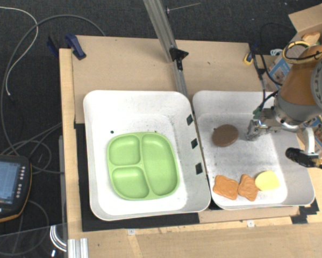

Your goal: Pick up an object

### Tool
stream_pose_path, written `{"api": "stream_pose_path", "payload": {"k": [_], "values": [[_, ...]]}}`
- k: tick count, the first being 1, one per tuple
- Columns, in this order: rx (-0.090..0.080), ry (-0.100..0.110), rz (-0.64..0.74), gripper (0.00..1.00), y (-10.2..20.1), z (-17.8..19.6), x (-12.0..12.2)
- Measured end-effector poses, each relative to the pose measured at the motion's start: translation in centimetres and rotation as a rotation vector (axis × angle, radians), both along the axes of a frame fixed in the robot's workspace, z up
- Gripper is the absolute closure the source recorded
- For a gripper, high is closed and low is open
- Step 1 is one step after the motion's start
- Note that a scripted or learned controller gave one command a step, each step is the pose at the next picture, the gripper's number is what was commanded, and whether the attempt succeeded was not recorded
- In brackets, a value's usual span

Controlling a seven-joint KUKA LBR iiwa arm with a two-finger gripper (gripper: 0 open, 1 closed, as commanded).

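I'm working in a robotics lab here: plywood bench (123, 63) on dark carpet, loose cables (21, 42) trailing across the floor, a teach pendant (5, 184) lying at the side, blue clamps (74, 46) gripping the bench edge.

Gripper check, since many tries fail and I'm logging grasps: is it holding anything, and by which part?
Nothing is held. The gripper hangs beside the brown round patty, which lies on the right bin floor, not between its fingers.
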State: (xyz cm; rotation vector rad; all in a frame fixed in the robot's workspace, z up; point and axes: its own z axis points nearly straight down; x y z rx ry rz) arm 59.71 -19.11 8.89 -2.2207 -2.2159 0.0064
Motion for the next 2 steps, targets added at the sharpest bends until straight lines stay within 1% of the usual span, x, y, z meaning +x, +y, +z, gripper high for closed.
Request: {"api": "stream_pose_path", "payload": {"k": [1, 2], "values": [[0.002, -0.007, 0.007, 1.00, 4.2, 0.4, 1.5], [-0.001, -0.016, 0.006, 1.00, 6.2, 9.5, 1.8]]}}
